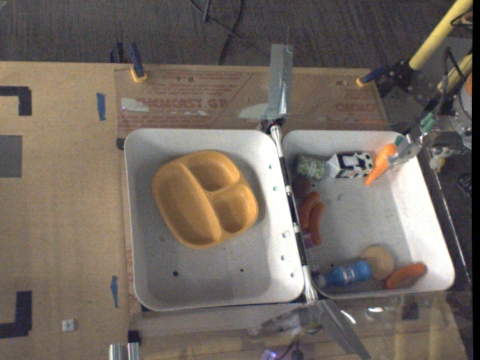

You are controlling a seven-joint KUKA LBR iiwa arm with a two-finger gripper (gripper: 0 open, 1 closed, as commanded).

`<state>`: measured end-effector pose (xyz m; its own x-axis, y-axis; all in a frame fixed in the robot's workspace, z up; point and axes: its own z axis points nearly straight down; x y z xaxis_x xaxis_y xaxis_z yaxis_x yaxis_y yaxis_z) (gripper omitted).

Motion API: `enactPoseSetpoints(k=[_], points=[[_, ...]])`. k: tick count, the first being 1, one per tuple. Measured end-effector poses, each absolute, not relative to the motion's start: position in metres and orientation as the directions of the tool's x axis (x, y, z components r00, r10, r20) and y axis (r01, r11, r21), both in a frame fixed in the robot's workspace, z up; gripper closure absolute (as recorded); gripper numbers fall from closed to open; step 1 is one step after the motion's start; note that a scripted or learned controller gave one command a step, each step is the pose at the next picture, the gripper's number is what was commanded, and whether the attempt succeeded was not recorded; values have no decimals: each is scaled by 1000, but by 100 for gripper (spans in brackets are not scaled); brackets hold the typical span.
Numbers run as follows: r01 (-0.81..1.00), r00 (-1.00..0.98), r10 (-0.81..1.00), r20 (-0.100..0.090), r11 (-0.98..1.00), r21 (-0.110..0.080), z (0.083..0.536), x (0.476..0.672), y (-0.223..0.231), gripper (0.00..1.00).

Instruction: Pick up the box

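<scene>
Camera view puts the gripper (409, 150) over the right bin's (439, 223) far right corner, an orange carrot (380, 163) pinched between its fingers. The box (351, 164), a small cow-patterned carton, lies untouched just beside it along the far edge. Nothing is done yet. Open floor lies mid-bin; sausages (312, 216) crowd the left edge.

- Two white bins: the left bin (142, 201) and the right bin (427, 216).
- One yellow divided plate (205, 197).
- One box (352, 164), a small carton with black and white patches.
- Two red sausages (312, 216).
- One orange carrot (381, 163).
- One blue bottle (349, 274).
- One round tan piece (379, 259).
- One orange-red oblong piece (406, 275).
- One greenish item (311, 166), too blurred to name.
</scene>
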<state>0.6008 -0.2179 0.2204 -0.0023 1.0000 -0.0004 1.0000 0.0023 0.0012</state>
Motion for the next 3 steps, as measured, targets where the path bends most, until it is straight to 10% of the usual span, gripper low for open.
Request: enactPoseSetpoints(k=[3], points=[[991,-136,991,-1,136,4,86,483,-179,0]])
